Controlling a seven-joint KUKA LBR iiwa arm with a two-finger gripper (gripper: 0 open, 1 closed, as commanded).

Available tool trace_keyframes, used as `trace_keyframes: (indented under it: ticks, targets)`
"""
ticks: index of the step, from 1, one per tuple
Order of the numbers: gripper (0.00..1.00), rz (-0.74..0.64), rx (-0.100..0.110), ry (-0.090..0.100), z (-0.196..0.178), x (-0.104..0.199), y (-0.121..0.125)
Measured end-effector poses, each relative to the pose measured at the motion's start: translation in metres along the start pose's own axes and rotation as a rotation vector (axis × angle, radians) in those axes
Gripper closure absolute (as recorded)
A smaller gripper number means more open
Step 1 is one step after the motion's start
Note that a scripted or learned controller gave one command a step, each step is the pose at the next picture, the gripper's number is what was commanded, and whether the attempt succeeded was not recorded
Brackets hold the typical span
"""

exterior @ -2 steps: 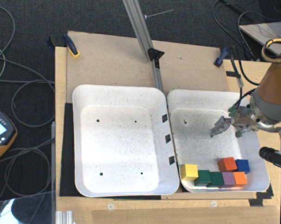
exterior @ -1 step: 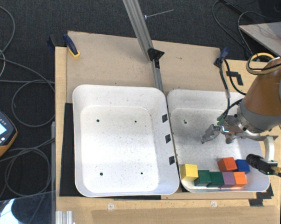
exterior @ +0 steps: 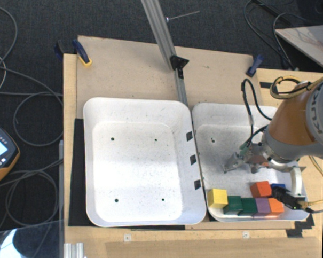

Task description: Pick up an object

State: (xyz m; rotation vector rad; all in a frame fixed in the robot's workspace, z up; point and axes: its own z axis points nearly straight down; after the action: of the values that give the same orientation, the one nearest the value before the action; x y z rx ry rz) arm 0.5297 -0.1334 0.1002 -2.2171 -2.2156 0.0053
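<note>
You see gripper (exterior: 236, 162) low inside right bin (exterior: 220, 120), finger state: cannot tell. Coloured blocks (exterior: 247, 203) near, along front wall.

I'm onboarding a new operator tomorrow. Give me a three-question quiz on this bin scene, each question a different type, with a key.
1. True or false: the blocks lie in the left bin.
2. Which block sits furthest left in the row? A) yellow block B) purple block C) orange block
3. Fill in: the gripper hangs over the ____ bin.

Key: 1 false; 2 A; 3 right.
</note>
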Motion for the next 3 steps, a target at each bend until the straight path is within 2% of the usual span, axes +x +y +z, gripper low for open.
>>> trace_keyframes:
  ticks: [1, 3]
  targets:
    - [1.00, -0.001, -0.009, -0.001, -0.014, 0.000, 0.002]
    - [1.00, -0.003, -0.015, -0.004, -0.132, 0.001, 0.009]
